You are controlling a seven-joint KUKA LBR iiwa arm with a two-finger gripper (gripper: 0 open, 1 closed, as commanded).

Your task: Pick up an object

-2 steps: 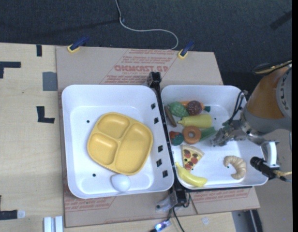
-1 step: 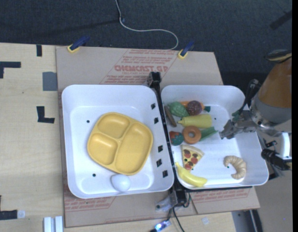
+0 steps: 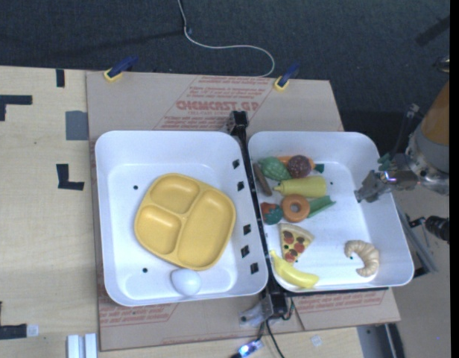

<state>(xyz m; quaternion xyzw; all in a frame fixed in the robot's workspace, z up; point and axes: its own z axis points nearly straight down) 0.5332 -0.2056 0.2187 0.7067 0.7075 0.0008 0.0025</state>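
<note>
The right bin (image 3: 341, 149) holds toy food: a croissant (image 3: 363, 256), a pizza slice (image 3: 295, 242), a banana (image 3: 293, 274), a donut (image 3: 295, 208), a corn cob (image 3: 304, 187), a dark red fruit (image 3: 299, 165) and green vegetables (image 3: 271, 170). My gripper (image 3: 371, 186) hovers at the right bin's right rim, above the wall and apart from all the food. Nothing shows between its fingers.
The left bin (image 3: 118, 155) carries a yellow divided plate (image 3: 185, 221) and a white egg (image 3: 186, 281). A black clamp (image 3: 238, 121) joins the bins at the back. Both bins rest on cardboard (image 3: 207, 103) with a white cable (image 3: 222, 47) behind.
</note>
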